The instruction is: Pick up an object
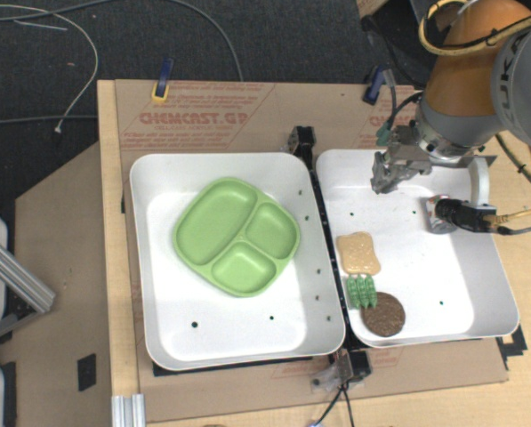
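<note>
My gripper [388, 178] hangs at twelve o'clock over the right shallow white bin [461, 274]. Tan rectangular cracker [358, 253], green ridged piece [361, 291] and brown round disc [383, 314] line its seven o'clock edge. Left white bin [158, 318] holds a green three-compartment plastic plate [237, 237].

Arm [478, 60] cut off by right edge; gripper [386, 178] blurred.

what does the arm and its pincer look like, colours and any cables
The arm is grey with a broad, rounded orange band above the wrist. A yellow cable loops over the orange part, and thin dark cables run beside it. The pincer is small, grey metal, with a teal-green fitting near its mount.
</note>
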